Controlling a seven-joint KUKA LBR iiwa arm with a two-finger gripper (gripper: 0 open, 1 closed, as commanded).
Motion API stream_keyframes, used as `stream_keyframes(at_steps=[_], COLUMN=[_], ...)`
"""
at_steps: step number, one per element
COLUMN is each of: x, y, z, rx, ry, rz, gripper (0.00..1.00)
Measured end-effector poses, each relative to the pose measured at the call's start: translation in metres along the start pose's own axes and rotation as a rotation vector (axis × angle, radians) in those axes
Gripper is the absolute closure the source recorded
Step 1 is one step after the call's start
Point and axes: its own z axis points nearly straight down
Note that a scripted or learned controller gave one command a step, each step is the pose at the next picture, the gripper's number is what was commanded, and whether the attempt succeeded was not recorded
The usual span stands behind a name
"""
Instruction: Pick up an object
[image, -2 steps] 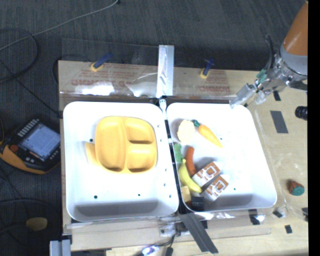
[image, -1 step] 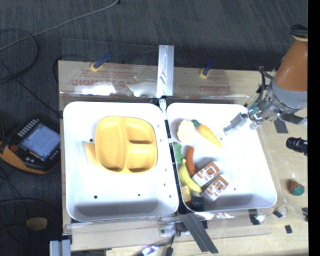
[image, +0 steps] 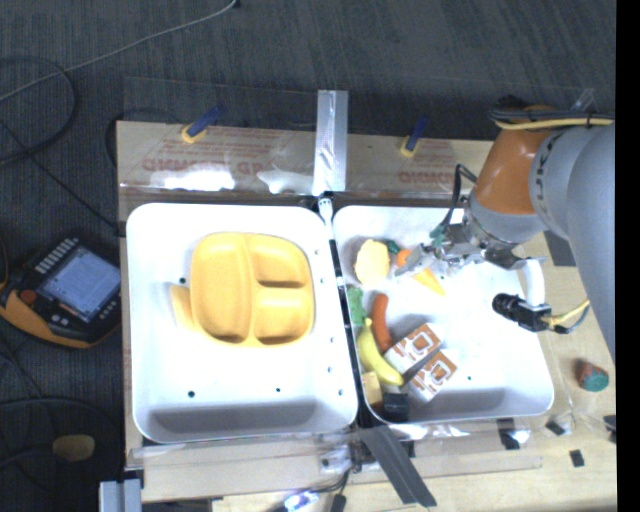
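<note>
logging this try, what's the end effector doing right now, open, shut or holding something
End effector: low in the right bin near the yellow wedge; open or shut cannot be told, and no held item is visible.

Left bin (image: 150, 400): I see a yellow tray (image: 250, 287) filling the middle; bare floor along the front and a strip down the left wall. Right bin (image: 535, 385): clutter packed against the left wall, with a pale round piece (image: 372, 262), carrot (image: 380, 310), banana (image: 376, 355), two brown boxes (image: 424, 360) and a dark item (image: 395, 407) at the front corner. Right half of that floor is bare. My arm (image: 560, 180) and gripper (image: 440, 250) block the back right part, over a yellow wedge (image: 430, 282). A divider rim (image: 338, 300) stands between the bins.
</note>
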Motion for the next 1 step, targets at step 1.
stream_keyframes(at_steps=[1], x=[0.0013], y=[0.0004], z=[-0.0088], rx=[0.000], ry=[0.003], rz=[-0.001], gripper=[1.00])
